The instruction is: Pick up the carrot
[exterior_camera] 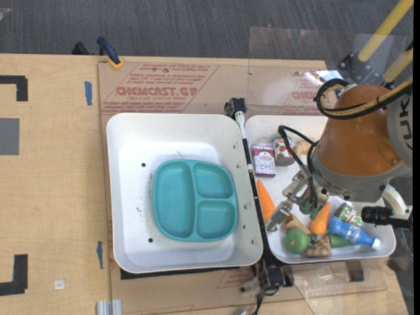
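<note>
Below the arm's orange band point(357, 133), your gripper point(287, 202) gaped empty; the carrot point(264, 201) at its nine o'clock looked light and rigid, best pinched mid-length.

Bright, even light from overhead, and we see the bench sharply.
We note soft, short shadows under the teal tray point(195, 201) and along the left bin point(125, 176) rim, white glare on clear plastic point(325, 77) at upper right, and the arm point(357, 136) looming slightly soft nearest the lens.
</note>
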`<action>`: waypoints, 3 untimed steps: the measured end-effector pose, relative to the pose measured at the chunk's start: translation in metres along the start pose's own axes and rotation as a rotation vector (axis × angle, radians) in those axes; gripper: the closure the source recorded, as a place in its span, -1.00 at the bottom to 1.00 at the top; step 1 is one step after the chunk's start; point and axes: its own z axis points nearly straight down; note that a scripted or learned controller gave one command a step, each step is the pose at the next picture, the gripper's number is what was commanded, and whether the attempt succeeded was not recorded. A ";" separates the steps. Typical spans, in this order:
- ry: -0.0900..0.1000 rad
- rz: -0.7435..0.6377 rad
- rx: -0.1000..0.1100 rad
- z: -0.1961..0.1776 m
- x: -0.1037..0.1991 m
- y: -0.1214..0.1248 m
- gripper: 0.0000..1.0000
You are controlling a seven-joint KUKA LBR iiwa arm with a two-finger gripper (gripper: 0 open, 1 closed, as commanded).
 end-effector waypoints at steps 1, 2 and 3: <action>-0.002 0.036 -0.003 0.000 0.028 0.071 -1.00; -0.002 -0.112 0.001 0.000 -0.027 0.000 -1.00; -0.001 0.015 -0.001 0.000 0.023 0.063 -1.00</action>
